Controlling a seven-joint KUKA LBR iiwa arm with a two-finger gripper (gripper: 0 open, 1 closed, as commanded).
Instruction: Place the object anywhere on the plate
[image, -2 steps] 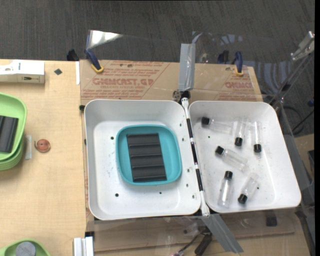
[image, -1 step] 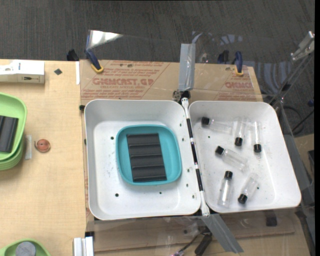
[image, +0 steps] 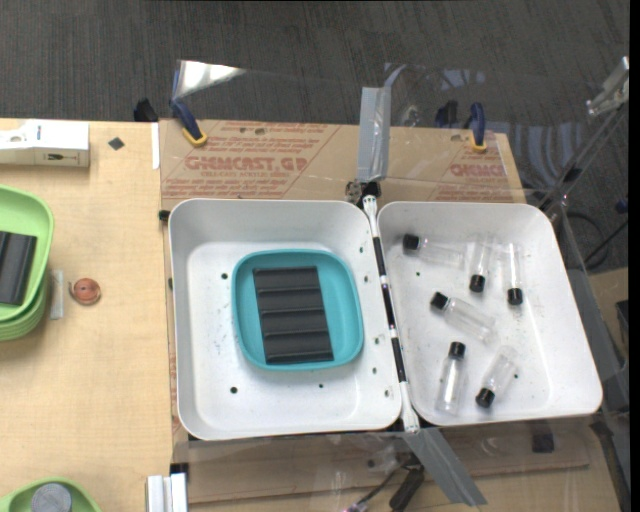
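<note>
A teal plate (image: 345, 300) lies in the left white bin (image: 200, 330), and a black ridged insert (image: 292, 313) rests on it. In the right white bin (image: 560, 330) lie several clear vials with black caps, scattered loosely: one at the upper left (image: 428, 247), one in the middle (image: 460, 313), one at the lower right (image: 497, 382).
A cardboard sheet (image: 260, 160) lies behind the bins, held by clamps. On the wooden bench to the left stand a green tray (image: 35, 255), a small round orange thing (image: 86, 291) and a white box (image: 45, 145).
</note>
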